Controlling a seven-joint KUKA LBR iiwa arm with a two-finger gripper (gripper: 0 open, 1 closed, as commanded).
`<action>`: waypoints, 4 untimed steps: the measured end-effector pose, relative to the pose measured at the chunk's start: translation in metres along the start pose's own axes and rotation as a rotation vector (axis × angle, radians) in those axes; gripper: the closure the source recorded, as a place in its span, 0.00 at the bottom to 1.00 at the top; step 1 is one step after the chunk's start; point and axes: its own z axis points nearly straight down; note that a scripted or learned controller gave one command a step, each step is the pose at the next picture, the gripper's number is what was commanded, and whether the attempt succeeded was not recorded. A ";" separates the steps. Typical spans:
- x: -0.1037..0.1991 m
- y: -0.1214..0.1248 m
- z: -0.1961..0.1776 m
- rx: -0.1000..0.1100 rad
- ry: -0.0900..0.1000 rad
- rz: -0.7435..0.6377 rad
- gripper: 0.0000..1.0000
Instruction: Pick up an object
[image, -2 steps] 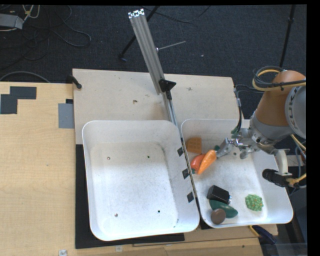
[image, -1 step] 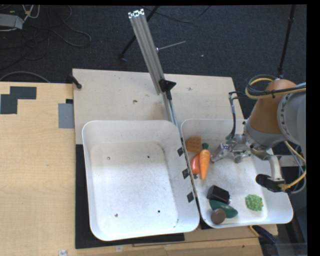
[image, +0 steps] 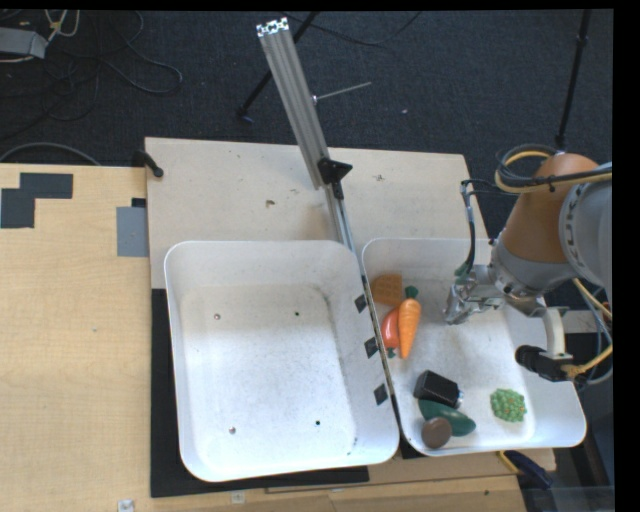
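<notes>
1. The carrot (image: 409, 327) is my pick for the target: it lies upright along the left wall of the right bin (image: 560, 432), its green top pointing away from the camera, touching a red piece (image: 389, 329) on its left and just below a tan block (image: 387, 289).
2. The gripper (image: 458, 308) hangs just right of the carrot, low over the bin floor, nothing visibly in it. Whether it is spread or closed, I cannot tell at this slant.
3. Step in hand, by my reading: the approach, with no grasp yet made.
4. Next move calls for a short shift left over the carrot, squared across its narrow body, then a close.
5. Farther from the carrot, toward the camera: a black block (image: 436, 387), a dark green piece (image: 452, 420), a brown ball (image: 436, 432) and a green cluster (image: 507, 404).
6. Left of the carrot, past the wall, sits the left bin (image: 200, 455).
</notes>
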 end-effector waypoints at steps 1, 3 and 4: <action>0.000 -0.007 -0.045 -0.005 -0.001 0.001 1.00; 0.047 -0.027 -0.093 0.002 0.003 -0.009 1.00; 0.104 -0.050 -0.102 0.002 0.003 -0.009 1.00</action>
